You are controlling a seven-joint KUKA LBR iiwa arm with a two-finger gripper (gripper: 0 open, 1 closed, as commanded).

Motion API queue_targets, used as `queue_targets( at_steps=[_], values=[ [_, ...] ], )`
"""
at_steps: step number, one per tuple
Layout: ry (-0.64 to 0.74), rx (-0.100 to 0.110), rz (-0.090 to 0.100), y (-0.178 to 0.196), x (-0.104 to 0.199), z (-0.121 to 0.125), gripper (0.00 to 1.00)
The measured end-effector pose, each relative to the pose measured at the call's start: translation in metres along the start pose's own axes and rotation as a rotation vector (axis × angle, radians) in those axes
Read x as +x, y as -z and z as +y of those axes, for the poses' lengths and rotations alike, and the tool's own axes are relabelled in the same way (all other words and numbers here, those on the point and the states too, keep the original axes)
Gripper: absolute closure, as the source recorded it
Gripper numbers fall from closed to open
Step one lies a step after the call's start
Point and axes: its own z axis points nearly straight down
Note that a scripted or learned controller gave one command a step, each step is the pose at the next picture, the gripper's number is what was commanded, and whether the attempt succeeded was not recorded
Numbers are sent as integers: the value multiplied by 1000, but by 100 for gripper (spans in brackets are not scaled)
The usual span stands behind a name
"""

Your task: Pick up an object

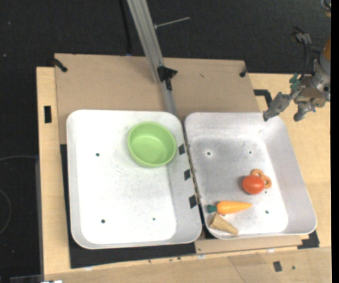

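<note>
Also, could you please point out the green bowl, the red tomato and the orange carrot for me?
Round green plastic bowl [151, 144], camera view, on its inner floor.
Red toy tomato [252, 184], camera view, on its rounded body.
Orange toy carrot [235, 206], camera view, on the middle of its length.

Gripper [287, 106] at right edge of frame, upper part: two slim grey fingers [273, 107], darker at tips. Boxy grey metal body above fingers, small dark fittings on it. Thin black cables looping at upper right. Sliver of orange at frame edge above wrist. Finer detail too small to tell.
</note>
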Motion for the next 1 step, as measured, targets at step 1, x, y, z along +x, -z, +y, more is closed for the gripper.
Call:
queue_targets(
  at_steps=[1],
  values=[
    [1,0,0,0,0,0,0]
  ],
)
